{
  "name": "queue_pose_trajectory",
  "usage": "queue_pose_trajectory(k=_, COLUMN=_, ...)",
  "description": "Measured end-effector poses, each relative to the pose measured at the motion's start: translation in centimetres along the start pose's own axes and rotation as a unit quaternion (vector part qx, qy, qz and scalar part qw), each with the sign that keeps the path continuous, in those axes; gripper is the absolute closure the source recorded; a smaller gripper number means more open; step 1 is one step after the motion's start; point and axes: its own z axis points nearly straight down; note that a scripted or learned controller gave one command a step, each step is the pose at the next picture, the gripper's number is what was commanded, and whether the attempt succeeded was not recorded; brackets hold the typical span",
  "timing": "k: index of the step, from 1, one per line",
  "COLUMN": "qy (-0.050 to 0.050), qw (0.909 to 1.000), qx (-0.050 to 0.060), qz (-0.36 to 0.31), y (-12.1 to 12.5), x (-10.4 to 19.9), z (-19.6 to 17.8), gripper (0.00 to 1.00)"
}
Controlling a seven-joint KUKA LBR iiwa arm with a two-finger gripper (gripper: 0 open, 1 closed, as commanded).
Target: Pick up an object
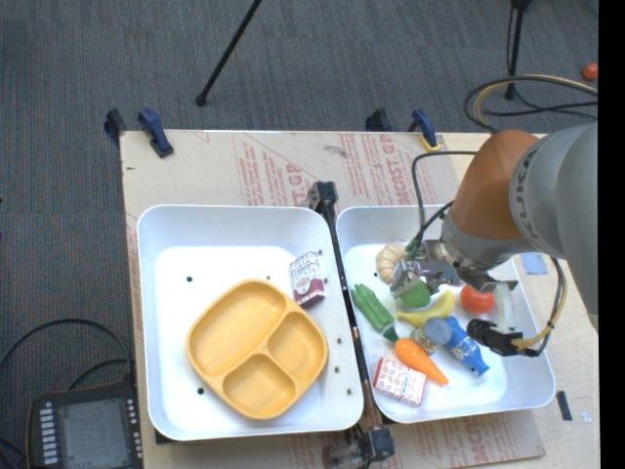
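The claw [415, 279] is down in the right bin [532, 384], over a small green toy [414, 295] beside a yellow banana [430, 310]; I cannot tell how it stands. Around it lie a green pod [372, 307], a carrot [421, 359], a red tomato [477, 299], a blue bottle [457, 341] and a red-and-white carton [400, 381]. The left bin [171, 237] holds a yellow divided plate [256, 348] and a small carton [307, 278].

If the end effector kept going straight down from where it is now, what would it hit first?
Most likely the green toy vegetable directly beneath the end effector, with the yellow banana just beside it; depth is hard to judge from this slanted view.
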Motion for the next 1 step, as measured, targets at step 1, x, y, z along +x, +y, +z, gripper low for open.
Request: queue_pose_trajectory(k=1, qy=-0.001, qw=1.0000, qx=-0.002, qz=-0.003, y=-1.72, x=6.08, z=-9.04, gripper=1.00)
